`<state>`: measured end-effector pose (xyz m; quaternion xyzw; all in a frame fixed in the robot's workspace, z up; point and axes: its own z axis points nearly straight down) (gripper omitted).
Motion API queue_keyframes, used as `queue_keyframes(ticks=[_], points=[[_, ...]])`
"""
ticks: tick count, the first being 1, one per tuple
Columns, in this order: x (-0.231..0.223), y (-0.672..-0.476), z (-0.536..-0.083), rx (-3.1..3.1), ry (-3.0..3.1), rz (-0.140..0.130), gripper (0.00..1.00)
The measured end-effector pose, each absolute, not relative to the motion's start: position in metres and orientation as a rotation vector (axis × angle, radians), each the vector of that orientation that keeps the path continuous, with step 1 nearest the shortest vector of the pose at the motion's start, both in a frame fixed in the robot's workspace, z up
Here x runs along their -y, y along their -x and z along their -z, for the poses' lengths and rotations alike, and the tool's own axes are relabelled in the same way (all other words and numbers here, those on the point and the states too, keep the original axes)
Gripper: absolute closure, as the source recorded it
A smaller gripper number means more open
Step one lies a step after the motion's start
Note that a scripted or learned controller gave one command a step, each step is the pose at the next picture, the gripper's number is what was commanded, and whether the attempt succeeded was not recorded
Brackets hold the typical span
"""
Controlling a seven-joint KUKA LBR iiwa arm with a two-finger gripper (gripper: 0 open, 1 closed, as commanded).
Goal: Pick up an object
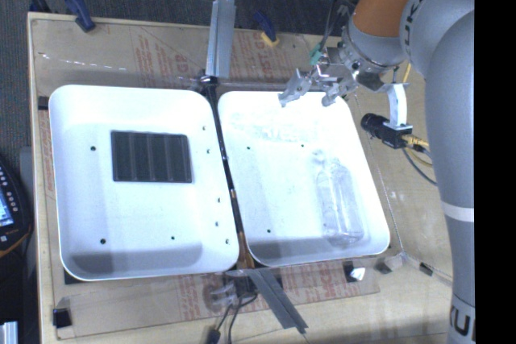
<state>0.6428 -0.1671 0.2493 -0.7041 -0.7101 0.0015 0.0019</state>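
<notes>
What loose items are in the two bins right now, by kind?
Dark ribbed rectangular block, left bin: 1
Clear plastic bottle, right bin: 1
Total: 2
The gripper is over the right bin's far rim, holding neither.

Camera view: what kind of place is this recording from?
Probably a robotics lab's bin-picking bench: two shallow white bins, the left bin and the right bin, sit on a clamped wooden board, with the gripper above the right bin, which holds a clear plastic bottle.
</notes>
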Motion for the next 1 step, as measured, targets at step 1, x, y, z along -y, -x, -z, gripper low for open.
queue_keyframes(ticks=[1], points=[[0.0421,-0.6055,-0.2561,1.980,2.434,-0.006,0.00]])
